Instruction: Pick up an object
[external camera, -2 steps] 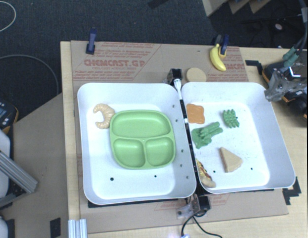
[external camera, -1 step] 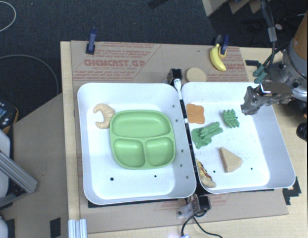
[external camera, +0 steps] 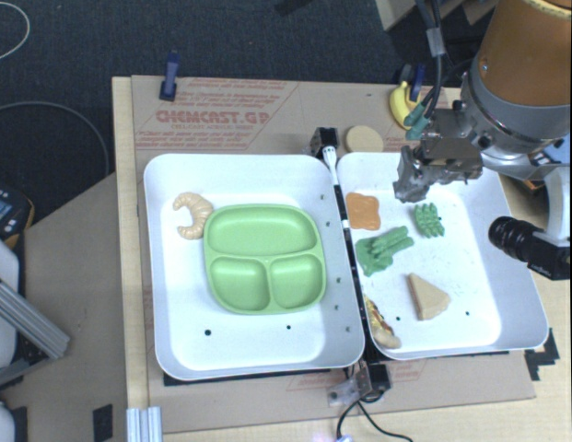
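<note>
Low in frame lay the cheese wedge (external camera: pixel 427 297): light, stiff; I'd grip its flanks. My gripper's (external camera: pixel 413 187) spread, I couldn't tell.

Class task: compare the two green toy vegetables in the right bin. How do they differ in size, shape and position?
The larger green piece is long and lies slantwise near the bin's left side; the small green piece is compact and sits nearer the gripper. The larger looks paler. Both are green and lie apart in the right bin.
</note>
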Tool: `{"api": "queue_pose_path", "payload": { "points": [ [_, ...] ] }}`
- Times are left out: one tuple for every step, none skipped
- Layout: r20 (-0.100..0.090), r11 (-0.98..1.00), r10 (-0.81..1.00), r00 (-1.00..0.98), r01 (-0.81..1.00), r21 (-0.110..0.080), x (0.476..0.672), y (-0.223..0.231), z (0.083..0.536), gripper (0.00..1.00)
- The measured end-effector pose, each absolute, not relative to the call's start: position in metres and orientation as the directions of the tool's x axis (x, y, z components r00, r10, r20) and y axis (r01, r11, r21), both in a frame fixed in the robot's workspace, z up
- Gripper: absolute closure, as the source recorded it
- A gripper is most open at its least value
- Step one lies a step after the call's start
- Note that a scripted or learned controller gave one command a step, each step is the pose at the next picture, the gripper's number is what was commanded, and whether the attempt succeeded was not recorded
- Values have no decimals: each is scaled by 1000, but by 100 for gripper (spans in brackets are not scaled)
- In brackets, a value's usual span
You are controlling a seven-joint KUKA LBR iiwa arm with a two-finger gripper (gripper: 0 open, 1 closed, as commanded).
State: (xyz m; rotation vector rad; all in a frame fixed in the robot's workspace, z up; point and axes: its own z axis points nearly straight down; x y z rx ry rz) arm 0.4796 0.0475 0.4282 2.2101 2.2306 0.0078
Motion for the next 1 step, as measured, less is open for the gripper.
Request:
{"api": "queue_pose_path", "payload": {
  "points": [
    [1,3,1000,-3,1000,3,480,71,433,100]
  ]
}}
